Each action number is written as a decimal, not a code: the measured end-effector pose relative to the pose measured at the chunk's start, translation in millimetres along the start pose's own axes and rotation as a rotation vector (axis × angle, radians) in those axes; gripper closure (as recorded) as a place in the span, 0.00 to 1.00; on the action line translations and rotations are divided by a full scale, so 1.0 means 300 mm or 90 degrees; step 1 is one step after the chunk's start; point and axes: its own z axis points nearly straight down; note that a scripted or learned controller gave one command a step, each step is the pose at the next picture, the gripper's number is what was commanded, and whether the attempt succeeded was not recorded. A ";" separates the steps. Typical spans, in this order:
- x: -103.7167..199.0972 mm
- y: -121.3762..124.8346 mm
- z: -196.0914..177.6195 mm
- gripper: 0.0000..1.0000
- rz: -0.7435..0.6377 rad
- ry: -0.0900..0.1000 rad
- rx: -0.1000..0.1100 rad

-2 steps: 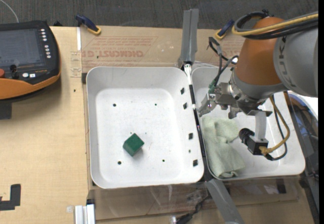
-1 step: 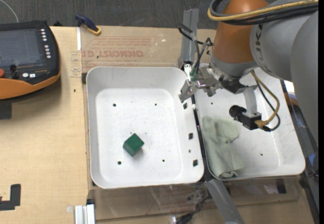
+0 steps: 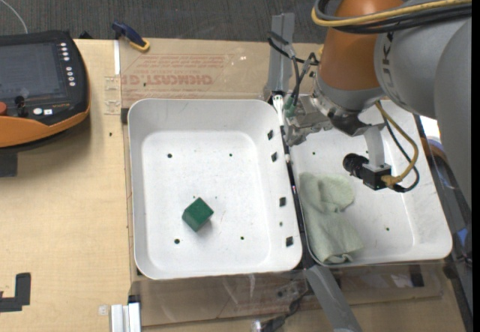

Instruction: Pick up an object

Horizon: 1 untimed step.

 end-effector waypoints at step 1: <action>-0.007 -0.001 -0.029 1.00 0.002 -0.001 0.001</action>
